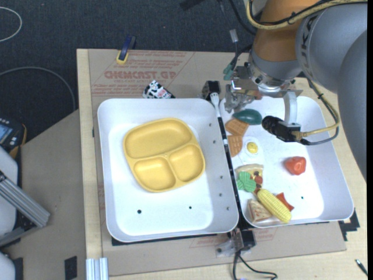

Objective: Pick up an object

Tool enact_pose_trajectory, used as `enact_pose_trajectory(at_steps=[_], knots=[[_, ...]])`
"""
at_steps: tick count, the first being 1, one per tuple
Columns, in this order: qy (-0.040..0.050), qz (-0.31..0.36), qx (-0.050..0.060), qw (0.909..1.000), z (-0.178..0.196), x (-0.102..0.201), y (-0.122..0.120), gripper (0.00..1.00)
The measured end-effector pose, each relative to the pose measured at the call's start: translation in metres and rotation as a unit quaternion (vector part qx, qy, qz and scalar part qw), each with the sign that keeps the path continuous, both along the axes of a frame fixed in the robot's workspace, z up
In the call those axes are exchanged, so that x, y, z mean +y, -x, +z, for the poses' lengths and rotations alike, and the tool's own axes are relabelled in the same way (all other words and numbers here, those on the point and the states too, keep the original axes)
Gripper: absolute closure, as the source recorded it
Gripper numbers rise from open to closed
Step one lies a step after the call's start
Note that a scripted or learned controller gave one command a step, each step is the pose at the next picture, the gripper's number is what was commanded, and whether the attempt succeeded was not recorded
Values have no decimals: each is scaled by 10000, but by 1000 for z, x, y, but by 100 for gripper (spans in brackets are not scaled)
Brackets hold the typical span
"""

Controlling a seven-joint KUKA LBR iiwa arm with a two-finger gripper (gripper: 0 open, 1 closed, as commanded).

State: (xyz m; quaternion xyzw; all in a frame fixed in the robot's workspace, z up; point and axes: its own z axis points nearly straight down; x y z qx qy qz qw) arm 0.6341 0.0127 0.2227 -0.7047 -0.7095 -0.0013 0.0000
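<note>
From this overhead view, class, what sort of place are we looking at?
Probably a robotics lab bench set up for pick-up trials: a grey and orange arm reaches over two white bins, one holding a yellow divided tray, the other toy food such as corn.

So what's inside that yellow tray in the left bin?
The yellow tray has three compartments, and all three show bare yellow bottoms with no food in them. Whatever lies under the tray, on the bin floor, is covered.

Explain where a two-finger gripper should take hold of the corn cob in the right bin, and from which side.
Grip the corn cob across its middle, coming from above. It lies flat and slanted, so the fingers should probably close across its narrow width; the sandwich wedge crowds its left side.
</note>
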Motion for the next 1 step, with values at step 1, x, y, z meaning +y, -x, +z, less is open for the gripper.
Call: enact_pose_trajectory(at_steps=[1], knots=[[0,0,2,10000,-3,58,1,100]])
